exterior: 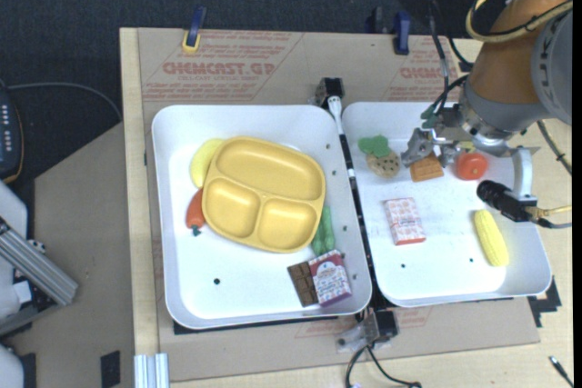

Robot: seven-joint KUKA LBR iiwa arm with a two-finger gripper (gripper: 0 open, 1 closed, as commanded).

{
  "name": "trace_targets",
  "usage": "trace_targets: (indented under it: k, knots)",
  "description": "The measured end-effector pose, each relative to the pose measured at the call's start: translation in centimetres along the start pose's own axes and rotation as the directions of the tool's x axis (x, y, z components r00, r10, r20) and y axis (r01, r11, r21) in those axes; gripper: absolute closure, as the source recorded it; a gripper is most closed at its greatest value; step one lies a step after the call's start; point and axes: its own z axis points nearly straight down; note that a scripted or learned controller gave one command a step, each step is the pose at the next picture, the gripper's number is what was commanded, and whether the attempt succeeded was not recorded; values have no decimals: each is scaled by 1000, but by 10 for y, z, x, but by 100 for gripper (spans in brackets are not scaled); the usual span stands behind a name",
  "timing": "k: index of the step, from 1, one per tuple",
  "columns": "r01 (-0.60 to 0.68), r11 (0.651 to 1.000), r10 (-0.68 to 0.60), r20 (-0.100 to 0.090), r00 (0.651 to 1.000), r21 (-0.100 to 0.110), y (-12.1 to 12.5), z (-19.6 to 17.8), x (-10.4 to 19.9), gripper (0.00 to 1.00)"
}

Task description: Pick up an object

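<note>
The left bin [173, 195] holds a yellow divided tray [262, 193] and a chocolate bar [304, 283]; the right bin [455, 282] holds corn [491, 237], a tomato [471, 164], a cookie [385, 164] and an orange block [426, 168] beneath the gripper [424, 144]

A flat table [273, 59] topped with a pale brown cardboard sheet printed in red lettering carries two shallow white plastic bins set side by side, their inner rims touching along the middle. The left bin [173, 223] sits toward the sheet's left half, the right bin [446, 282] toward its right edge. At the table's far edge a blue and yellow clamp [194, 32] grips the sheet on the left, and a blue clamp [401, 30] grips it on the right. A small black fitting [329, 90] sits just beyond where the bins meet.
</note>
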Motion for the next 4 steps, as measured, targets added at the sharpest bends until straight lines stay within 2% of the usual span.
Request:
trace_targets:
  k: [1, 2, 3, 4]
  knots:
    - [1, 1000, -1, 0, 1000, -1, 4, -65, -1, 100]
    - [1, 1000, -1, -1, 1000, 4, 4, -68, 0, 100]
    - [4, 1000, -4, -3, 1000, 8, 13, -58, 31, 100]
    - [1, 1000, -1, -2, 1000, 9, 7, -58, 33, 100]
